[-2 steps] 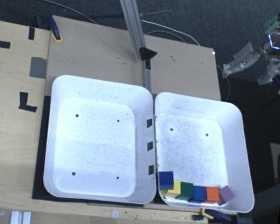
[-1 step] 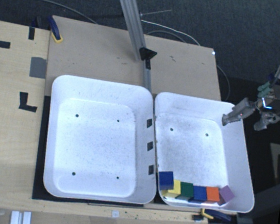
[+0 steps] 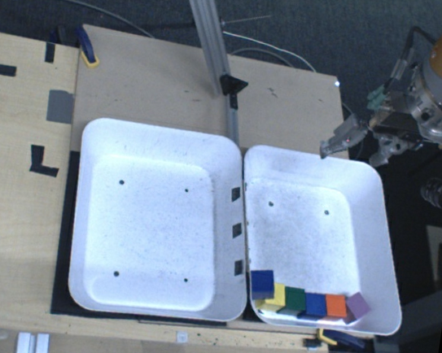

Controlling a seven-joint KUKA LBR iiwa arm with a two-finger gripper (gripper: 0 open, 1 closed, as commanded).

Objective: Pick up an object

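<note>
Several small coloured blocks lie in a row along the near wall of the right bin: a blue block on a yellow one, then a green block, another blue block, an orange block and a purple block. My gripper hangs above the far right corner of that bin, far from the blocks. Its two fingers stand apart, open, with nothing between them.
The left bin sits beside the right one on the bench. A metal pole slants in from the top toward the gap between the bins. Black clips line the shared edge. Cables lie on the floor beyond the bench.
</note>
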